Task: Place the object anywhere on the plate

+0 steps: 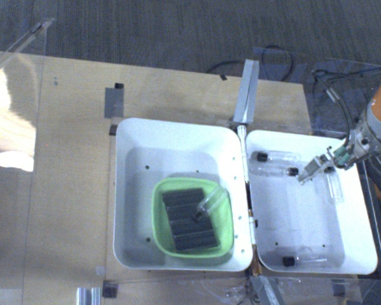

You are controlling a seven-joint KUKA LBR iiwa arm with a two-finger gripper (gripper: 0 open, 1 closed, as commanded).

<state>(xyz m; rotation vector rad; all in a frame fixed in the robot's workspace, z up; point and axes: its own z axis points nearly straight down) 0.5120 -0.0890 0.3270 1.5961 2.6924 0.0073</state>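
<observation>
A green plate (225, 215) sits in the left bin (128, 177). On it lie a dark ridged block (183, 226) and a clear tube with a black cap (211, 202), which rests tilted across the block's upper right corner. My gripper (306, 175) hangs over the upper part of the right bin (357, 253), pointing down and left. Its tip is just right of the black cap of a clear tube (276, 159) lying along that bin's far side. I cannot see anything held in it.
Another clear capped tube (303, 258) lies near the right bin's front edge, and a third (332, 187) lies just below the gripper's body. A metal divider post (246, 94) stands behind the seam between the bins. Cables trail at the back right.
</observation>
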